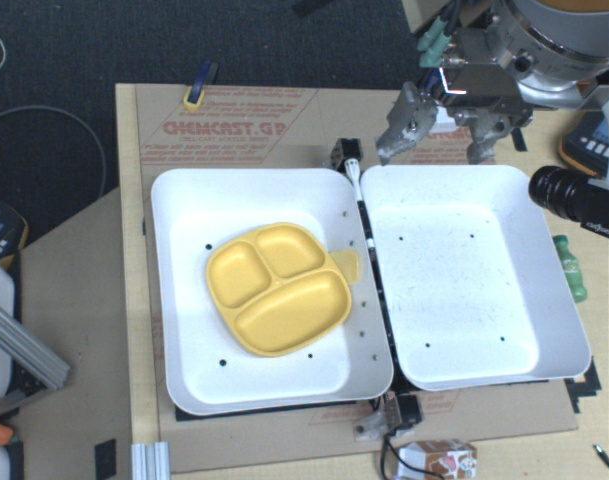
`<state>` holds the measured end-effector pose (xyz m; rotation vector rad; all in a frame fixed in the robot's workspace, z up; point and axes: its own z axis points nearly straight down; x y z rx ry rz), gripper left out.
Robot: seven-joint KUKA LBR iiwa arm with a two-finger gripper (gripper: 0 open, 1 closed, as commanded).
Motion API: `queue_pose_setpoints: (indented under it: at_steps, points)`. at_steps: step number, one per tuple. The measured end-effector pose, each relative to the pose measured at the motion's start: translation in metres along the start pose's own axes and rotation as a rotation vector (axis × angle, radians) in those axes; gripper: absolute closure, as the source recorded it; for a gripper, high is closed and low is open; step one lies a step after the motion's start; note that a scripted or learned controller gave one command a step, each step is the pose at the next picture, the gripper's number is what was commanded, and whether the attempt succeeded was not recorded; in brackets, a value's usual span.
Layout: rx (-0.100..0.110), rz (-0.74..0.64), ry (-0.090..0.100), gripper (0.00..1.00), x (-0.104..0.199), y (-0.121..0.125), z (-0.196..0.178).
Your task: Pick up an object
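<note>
So from the overhead camera view: the only thing worth grabbing is the yellow divided plate [278, 289], lying flat in the left bin [174, 218], a bit toward the middle and slightly rotated. It sits open side up with its three compartments showing, so I'd guess a rim is the only place two fingers could bite. The right bin [544, 268] has just specks on its floor.

The pincer [441, 140] hangs above the far edge of the right bin, near the seam between the bins and well apart from the plate. Its two fingers are spread wide with nothing between them. The arm comes in from the upper right, wrist pointing roughly down at the desk [234, 128]. My read is it's parked high before any attempt, and it needs to move left and toward the camera.
</note>
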<state>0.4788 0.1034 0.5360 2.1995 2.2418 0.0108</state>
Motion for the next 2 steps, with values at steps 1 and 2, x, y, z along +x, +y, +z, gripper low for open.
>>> queue_pose_setpoints:
  at_steps: [1, 2]
  points:
    - [0.002, 0.012, -0.002, 0.00, 0.048, 0.001, 0.001]
    - [-0.002, 0.016, -0.002, 1.00, 0.045, 0.002, -0.010]
